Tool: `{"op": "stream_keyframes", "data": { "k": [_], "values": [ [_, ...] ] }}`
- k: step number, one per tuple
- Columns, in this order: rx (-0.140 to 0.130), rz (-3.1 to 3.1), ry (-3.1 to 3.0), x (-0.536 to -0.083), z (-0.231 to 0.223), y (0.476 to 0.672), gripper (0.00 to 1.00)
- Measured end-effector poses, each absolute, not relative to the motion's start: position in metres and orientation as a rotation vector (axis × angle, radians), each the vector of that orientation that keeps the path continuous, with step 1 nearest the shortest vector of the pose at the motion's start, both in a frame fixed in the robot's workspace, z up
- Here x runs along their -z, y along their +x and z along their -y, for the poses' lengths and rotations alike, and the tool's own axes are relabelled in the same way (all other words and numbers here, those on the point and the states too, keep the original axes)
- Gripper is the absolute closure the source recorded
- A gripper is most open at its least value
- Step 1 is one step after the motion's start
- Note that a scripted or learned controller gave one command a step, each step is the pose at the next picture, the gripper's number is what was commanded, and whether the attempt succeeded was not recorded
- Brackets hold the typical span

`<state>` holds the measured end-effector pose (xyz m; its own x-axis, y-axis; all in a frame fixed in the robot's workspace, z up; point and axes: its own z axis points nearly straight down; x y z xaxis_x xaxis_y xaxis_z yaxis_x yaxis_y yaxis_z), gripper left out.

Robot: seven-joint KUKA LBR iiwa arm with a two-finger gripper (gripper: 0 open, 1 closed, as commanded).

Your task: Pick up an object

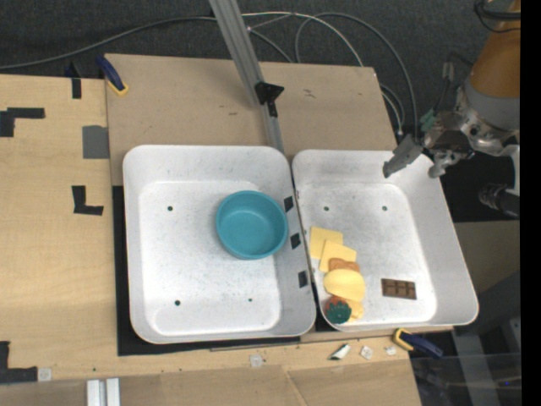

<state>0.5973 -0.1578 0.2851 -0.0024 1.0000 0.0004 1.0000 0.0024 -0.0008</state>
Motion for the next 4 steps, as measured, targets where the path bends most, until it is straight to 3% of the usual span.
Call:
{"op": "stream_keyframes", "data": {
  "k": [1, 4],
  "values": [
    [-0.001, 2.224, -2.218, -0.285, 0.158, 0.597, 0.0],
    [-0.007, 2.22, -2.217, -0.124, 0.164, 0.587, 0.0]
  ]
}}
